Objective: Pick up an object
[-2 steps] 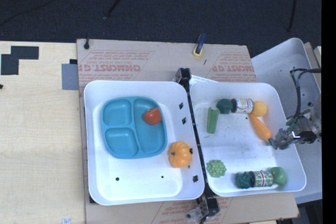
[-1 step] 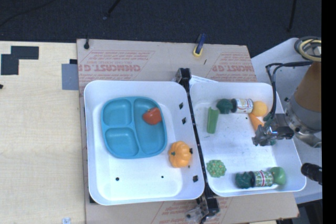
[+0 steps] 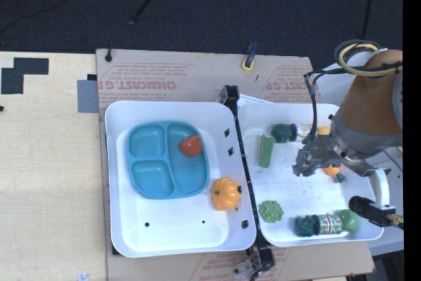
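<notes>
At the frame's lower right, the right bin (image 3: 284, 237) holds a bottle (image 3: 327, 224) lying on its side and a green ball (image 3: 270, 210). Higher up lie a green block (image 3: 266, 151) and a dark green toy (image 3: 284, 133) — the hand (image 3: 308, 163) hangs over that bin, but the rig rules out any word on its grip. Left bin (image 3: 118, 207): an orange pumpkin (image 3: 225, 193) beside a blue tray (image 3: 151, 174) carrying a red piece (image 3: 191, 145).

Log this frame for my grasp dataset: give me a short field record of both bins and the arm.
left bin: blue divided plate with a red item in its upper right compartment; orange pumpkin beside the plate
right bin: green stick, dark green item, green bumpy ball, bottle lying on its side
pincer: low over the right bin, grip state unclear
</notes>
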Action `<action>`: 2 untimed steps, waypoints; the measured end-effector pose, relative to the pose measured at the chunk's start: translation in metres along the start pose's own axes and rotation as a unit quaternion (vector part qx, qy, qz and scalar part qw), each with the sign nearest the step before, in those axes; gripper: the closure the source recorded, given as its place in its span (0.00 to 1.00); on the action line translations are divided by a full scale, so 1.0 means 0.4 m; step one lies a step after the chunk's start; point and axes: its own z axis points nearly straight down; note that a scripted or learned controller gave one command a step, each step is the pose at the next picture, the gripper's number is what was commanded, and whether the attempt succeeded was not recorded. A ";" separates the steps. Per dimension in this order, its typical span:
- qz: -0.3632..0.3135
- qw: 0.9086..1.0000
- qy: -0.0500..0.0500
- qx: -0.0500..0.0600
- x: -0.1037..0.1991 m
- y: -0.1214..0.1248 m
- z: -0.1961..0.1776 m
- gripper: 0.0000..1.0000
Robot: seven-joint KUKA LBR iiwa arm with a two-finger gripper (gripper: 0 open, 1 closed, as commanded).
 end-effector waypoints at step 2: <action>0.000 1.000 0.000 -0.002 0.229 0.162 -0.038 1.00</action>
